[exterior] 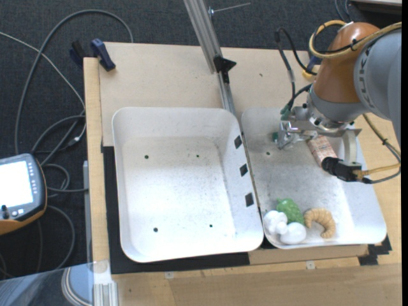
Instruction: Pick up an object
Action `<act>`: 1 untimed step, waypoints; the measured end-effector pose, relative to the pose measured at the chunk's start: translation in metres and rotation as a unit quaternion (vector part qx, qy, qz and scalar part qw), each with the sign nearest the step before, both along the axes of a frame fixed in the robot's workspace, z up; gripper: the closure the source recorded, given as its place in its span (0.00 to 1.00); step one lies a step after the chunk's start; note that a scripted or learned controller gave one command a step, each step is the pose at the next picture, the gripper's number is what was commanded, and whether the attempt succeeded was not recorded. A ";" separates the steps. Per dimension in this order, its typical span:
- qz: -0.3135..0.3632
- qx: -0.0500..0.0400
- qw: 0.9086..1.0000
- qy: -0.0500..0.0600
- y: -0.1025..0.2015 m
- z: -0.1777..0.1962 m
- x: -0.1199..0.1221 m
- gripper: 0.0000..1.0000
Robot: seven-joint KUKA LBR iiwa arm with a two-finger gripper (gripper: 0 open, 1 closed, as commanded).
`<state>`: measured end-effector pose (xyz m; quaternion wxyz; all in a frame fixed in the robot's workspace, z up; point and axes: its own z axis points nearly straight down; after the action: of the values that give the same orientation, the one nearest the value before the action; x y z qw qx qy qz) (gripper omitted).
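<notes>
Grey metal of the arm [376, 75], with its orange band [341, 56] above the wrist, is seen in the upper right of the frame, reaching down over the right bin [306, 190]. The gripper [287, 131] is seen at the bin's upper part, close to the bin floor; whether it is spread wide or closed cannot be told, since its lower end is small and partly masked by the wrist housing. Nothing can be made out between it.

Just right of the gripper, a pinkish-brown packet-like object [320, 147] is partly covered by the wrist; its long axis appears to run from upper left to lower right, but its upper end is hidden and its kind cannot be made out. A black cable fitting [338, 168] is seen just below it.

In the lower corner of the right bin, three items are grouped, touching or nearly so: a white rounded object [284, 227], a green object [290, 209] just above it, and a tan croissant-shaped object [322, 222] at the right, its curved long axis lying roughly left to right.

At frame left of these, the left bin [172, 183] is seen, speckled with dark spots. A metal pole [204, 30] slants across the top of the frame. A handheld control pendant [19, 190] is cut off by the left edge.
</notes>
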<state>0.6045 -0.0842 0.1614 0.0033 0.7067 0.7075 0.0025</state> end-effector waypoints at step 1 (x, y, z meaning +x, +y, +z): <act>0.000 0.000 1.000 0.000 -0.006 0.060 0.009 1.00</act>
<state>0.6131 -0.0904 0.2212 0.0037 0.7067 0.7075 0.0026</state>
